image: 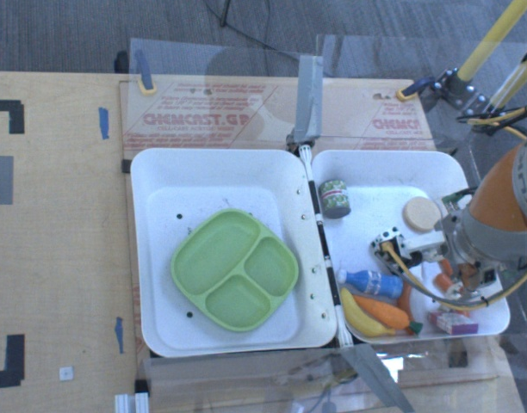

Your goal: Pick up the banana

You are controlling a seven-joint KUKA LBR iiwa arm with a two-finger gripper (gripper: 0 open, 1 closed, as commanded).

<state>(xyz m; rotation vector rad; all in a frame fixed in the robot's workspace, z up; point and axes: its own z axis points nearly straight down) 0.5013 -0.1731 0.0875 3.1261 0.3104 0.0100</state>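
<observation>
- The desk [57,231] carries two white bins side by side. The left bin [160,179] holds a green divided plate [235,269], and the right bin [375,169] holds all the small things.
- The arm [503,205] reaches in over the right bin's right side. Its hand [460,275] hangs low over that bin's right half, well apart from the banana. I cannot tell whether the hand is open or closed, and I see nothing held in it.
- The banana [355,311] lies flat in the right bin's near left corner, close along the wall shared with the left bin. Only its yellow left flank shows.
- It looks like a light toy fruit with a smooth, curved skin, so it would probably slip if pinched near a tapering tip. The thick middle, taken across its width, looks like the best place to hold it.
- An orange carrot [389,314] lies against the banana's right side, partly over it. A grasp from that side would likely catch both, and the wall leaves little room on the other side.
- A blue bottle [375,283] lies just behind the banana, crowding its far end.
- A green-labelled can [335,198] and a pale round piece [420,213] sit further back, clear of the grasp.
</observation>
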